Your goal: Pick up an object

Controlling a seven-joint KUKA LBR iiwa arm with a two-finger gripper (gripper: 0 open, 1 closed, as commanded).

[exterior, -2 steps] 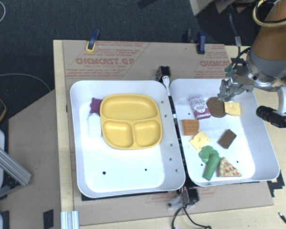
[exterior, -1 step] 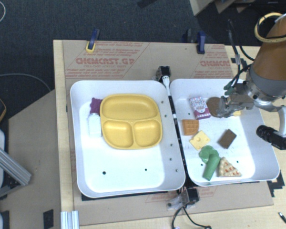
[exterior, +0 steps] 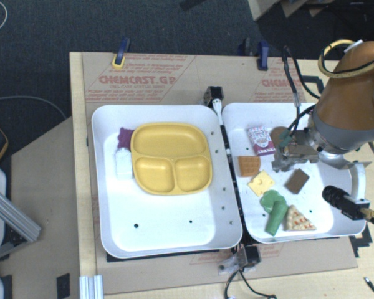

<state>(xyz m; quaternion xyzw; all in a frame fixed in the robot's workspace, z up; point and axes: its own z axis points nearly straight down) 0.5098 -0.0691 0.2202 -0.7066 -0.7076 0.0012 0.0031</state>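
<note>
gripper (exterior: 285,161): low in the right bin (exterior: 336,229), amid the toy food; whether it grips anything cannot be told
nearest pieces: brown block (exterior: 297,180) just below it, cracker (exterior: 249,165) to its left, pink packet (exterior: 260,139) above
left bin (exterior: 168,235): yellow divided plate (exterior: 171,157)

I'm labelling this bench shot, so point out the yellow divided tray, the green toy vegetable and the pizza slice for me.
yellow divided tray (exterior: 171,157): camera view, on the ridge between its compartments.
green toy vegetable (exterior: 275,210): camera view, middle of its body.
pizza slice (exterior: 297,220): camera view, centre of the topping face.
</note>
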